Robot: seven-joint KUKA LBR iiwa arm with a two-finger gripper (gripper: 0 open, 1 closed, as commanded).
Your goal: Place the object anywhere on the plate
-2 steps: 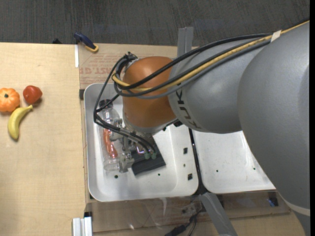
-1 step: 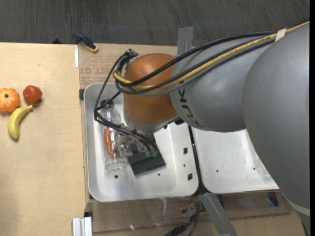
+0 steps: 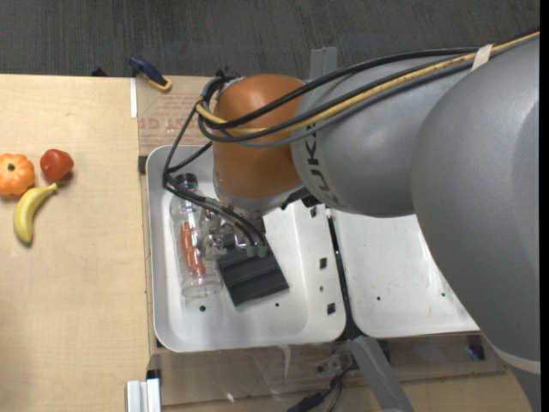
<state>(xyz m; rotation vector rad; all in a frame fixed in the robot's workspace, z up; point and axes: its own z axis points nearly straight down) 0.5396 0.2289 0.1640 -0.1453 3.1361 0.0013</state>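
Low in the left bin, a black block; just up-left of it, a clear bottle lying flat, long axis running up-down the frame. Close beside it on the right, the gripper, hidden under the wrist, so cannot tell if wide, narrow or holding. Probably calls for a short leftward shift, closing across the bottle's width.

From my seat the arm runs off the right and bottom edges and covers much of the right bin and the back of the left bin. The gripper is tucked under the wrist; I can't make out its fingers. The clear bottle blurs into the bin floor.
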